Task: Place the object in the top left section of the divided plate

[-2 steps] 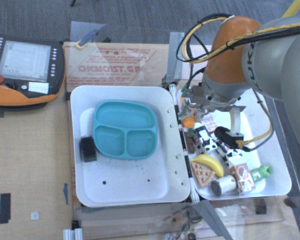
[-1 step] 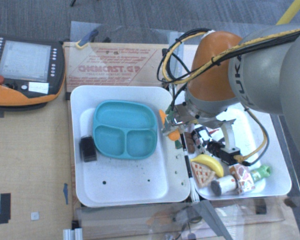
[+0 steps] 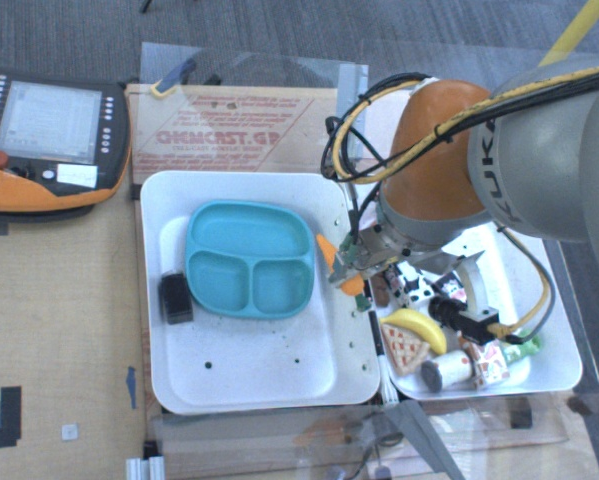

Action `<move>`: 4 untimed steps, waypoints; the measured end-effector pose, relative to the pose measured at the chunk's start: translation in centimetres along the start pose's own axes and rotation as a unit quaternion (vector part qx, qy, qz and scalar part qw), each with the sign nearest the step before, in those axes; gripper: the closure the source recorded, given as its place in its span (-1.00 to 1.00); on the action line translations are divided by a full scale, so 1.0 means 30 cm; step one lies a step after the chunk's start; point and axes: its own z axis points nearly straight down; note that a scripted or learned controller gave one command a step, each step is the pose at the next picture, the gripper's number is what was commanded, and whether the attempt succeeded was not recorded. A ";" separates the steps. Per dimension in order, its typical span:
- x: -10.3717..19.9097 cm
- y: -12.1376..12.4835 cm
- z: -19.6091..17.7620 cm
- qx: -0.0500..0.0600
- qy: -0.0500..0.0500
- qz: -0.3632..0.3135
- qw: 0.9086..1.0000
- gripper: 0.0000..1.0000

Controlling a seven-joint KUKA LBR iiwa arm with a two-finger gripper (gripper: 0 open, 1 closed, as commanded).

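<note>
Right now, from my overhead camera view, I see the grey arm (image 3: 539,148) with its orange band (image 3: 434,153) reaching in from the right, its wrist over the seam between the two white bins. The gripper (image 3: 351,268) sits low at the inner edge of the left bin (image 3: 249,388), and I cannot tell how it is set. An orange carrot-like piece (image 3: 326,250) shows just beside it, near the right rim of the teal divided plate (image 3: 249,258). I cannot tell whether the piece is held. A black block (image 3: 175,297) lies against the plate's left edge. In the right bin (image 3: 559,368) I make out a banana (image 3: 420,326), a pizza slice (image 3: 403,350) and a small can (image 3: 445,371) crowded together.
</note>
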 end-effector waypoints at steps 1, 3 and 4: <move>-0.002 0.000 0.000 0.000 0.000 0.001 1.000 -1.00; 0.053 -0.061 -0.250 -0.002 -0.001 -0.008 1.000 1.00; 0.055 -0.163 -0.159 0.000 0.000 -0.073 0.997 1.00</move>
